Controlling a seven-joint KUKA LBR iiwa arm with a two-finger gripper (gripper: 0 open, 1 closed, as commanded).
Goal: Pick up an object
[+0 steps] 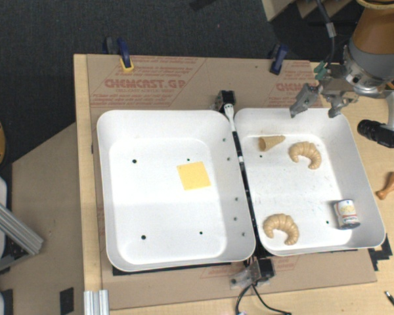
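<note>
Camera view: cheese slice in left bin; croissants, cone, can in right bin; gripper spread, empty.

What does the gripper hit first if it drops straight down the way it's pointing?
Most likely bare floor at the far edge of the right bin. The gripper, fingers spread, hangs above that back rim. The upper croissant and the cone lie nearer the camera, seemingly off that line, though depth is hard to judge.
</note>
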